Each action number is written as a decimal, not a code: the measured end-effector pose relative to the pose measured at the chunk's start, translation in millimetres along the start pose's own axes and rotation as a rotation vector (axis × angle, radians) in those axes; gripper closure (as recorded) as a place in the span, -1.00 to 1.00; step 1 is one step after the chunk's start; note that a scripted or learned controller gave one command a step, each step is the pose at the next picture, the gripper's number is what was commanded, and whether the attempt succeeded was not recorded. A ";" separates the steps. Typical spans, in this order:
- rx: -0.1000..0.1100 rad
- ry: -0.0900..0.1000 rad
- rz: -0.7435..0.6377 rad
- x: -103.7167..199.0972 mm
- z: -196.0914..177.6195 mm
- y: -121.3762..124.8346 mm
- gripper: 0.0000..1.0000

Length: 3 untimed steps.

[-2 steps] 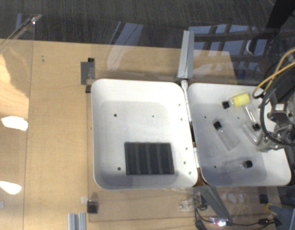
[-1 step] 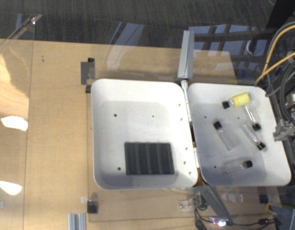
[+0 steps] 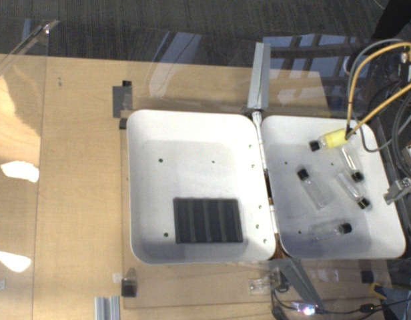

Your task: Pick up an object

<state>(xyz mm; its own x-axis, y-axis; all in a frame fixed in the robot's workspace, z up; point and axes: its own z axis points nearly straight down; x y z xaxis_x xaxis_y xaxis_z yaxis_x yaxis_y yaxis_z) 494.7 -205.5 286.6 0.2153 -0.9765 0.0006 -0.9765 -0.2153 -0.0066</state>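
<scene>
At the top right corner of the camera view a dark, rounded bulk (image 3: 400, 5) reaches in from the right edge; it looks like part of the arm, though it is too shadowed to tell which link. Two yellow hoses (image 3: 363, 57) arc down and leftward from below it and meet at a yellow fitting (image 3: 334, 137). Black cables (image 3: 394, 129) loop beside them along the right edge. Lower on that edge a small grey metal bracket (image 3: 400, 191) juts in, its form unclear.
</scene>
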 end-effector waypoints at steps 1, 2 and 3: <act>0.008 0.005 -0.800 -9.3 -30.4 3.1 1.00; -0.004 -0.004 -0.567 1.2 46.9 -7.0 1.00; 0.000 -0.005 -0.567 0.4 36.3 -8.9 1.00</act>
<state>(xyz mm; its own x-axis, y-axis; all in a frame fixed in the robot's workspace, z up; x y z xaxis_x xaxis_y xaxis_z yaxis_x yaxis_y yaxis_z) 503.8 -204.0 250.4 0.7063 -0.7079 -0.0008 -0.7079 -0.7063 -0.0064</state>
